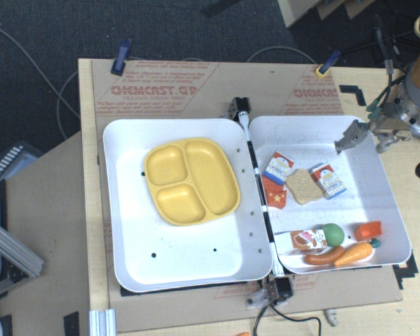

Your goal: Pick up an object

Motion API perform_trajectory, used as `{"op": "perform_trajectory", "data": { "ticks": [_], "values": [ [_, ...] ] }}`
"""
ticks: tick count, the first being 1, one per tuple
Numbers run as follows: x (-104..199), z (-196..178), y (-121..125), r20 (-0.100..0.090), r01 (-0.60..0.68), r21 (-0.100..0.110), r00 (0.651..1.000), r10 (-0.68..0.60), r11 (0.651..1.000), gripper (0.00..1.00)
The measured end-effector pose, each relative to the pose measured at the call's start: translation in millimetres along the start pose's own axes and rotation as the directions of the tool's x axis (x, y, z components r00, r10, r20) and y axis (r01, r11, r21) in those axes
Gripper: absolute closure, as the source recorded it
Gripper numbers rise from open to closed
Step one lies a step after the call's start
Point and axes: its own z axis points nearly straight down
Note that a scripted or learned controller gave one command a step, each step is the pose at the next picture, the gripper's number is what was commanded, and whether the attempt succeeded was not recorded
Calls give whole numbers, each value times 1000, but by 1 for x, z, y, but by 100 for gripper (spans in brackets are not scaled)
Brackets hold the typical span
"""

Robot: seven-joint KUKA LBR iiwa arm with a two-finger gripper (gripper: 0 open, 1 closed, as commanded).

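**My claw hangs open over the right bin's far right corner**

My claw (368, 137) sits at the far right of the right bin (395, 208), its two grey fingers (348, 137) spread apart with nothing between them. One finger reaches left over the white floor; the other stays close to the bin's right wall. My wrist comes in from the right edge of the scene.

The things I could pick all lie in this right bin, nearer and to the left of my claw. A slice of bread (303, 186) rests near the middle. Just left of it lies a small red and white carton (278, 167), and touching the bread's right side lies a second red and white carton (327, 180). A flat red packet (275, 195) lies against the bin's left wall, partly under the first carton.

Along the near edge, toys crowd together: a red and white packet (308, 239), a green ball (334, 234) touching it, a brown sausage (323, 257) beneath them, an orange carrot (354, 253) beside the sausage, and a small orange block (368, 230) at the right.

The left bin (126, 236) holds a yellow divided plate (191, 180) with three compartments, lying towards its far side. Both bins sit on a cardboard sheet (161, 82) with red lettering, held by two blue clamps (120, 56) at its far edge
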Motion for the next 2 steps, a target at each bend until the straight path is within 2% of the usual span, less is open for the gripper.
{"op": "perform_trajectory", "data": {
  "ticks": [1, 2],
  "values": [
    [7, 109, 16, -2, 1, 5, 1000, -1, 1000, 0],
    [7, 157, 19, 0, 0, -2, 1000, 0, 1000, 0]
  ]
}}
